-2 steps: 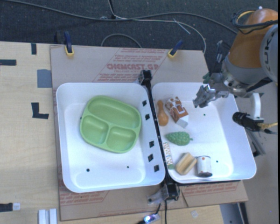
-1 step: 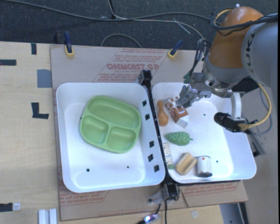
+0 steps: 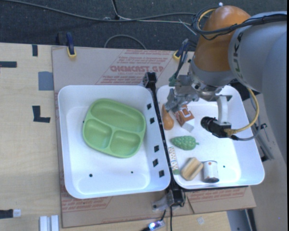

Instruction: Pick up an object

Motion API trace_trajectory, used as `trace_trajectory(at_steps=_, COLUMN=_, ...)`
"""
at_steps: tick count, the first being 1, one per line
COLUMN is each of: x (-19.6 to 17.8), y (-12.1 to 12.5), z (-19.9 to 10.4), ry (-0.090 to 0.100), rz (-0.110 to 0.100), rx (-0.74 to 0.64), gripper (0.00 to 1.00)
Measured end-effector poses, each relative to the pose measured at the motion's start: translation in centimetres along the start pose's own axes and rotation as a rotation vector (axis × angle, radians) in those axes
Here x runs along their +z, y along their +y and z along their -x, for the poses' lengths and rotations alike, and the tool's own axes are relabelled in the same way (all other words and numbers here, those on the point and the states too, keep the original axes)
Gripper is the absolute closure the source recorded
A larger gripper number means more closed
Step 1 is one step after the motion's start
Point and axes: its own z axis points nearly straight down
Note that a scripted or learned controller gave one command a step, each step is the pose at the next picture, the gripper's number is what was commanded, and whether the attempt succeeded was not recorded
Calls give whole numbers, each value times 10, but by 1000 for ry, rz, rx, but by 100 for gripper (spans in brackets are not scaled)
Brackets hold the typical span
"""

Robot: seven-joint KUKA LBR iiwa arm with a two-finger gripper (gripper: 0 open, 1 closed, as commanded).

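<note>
One orange object (image 3: 167,121) lies just below the gripper (image 3: 175,102).

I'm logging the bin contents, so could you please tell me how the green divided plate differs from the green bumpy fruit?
The green divided plate lies in the left bin; the green bumpy fruit lies in the right bin. The plate is far larger. The plate is flat, smooth and has compartments; the fruit is rounded and knobbly. The plate is pale green, the fruit darker. Both lie apart from the tool.
</note>
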Motion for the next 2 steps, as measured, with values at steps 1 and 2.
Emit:
trace_trajectory(at_steps=1, x=5, y=1, z=-44, ry=-1, rz=-1, rx=1, gripper=100)
trace_trajectory(at_steps=2, x=14, y=8, z=-107, ry=-1, rz=-1, rx=0, gripper=100)
